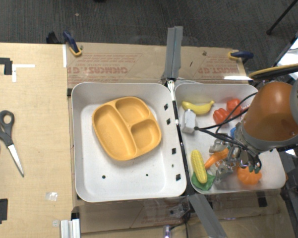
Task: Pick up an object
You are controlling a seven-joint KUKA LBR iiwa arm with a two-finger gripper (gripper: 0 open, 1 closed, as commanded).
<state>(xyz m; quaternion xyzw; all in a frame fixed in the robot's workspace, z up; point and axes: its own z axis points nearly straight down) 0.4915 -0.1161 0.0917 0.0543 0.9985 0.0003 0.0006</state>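
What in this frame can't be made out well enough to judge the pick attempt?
- Gripper, camera view: its tip is lost in cables and clutter in the right bin, so what it touches is unclear.
- Blue object: mostly hidden behind the arm's wrist.
- Orange object: partly covered by the gripper body; its shape is unclear.
- Scissors on the bench: left handle cut off by the left edge.

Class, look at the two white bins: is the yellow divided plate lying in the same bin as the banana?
No: the yellow divided plate lies in the left bin, while the banana lies in the right bin.
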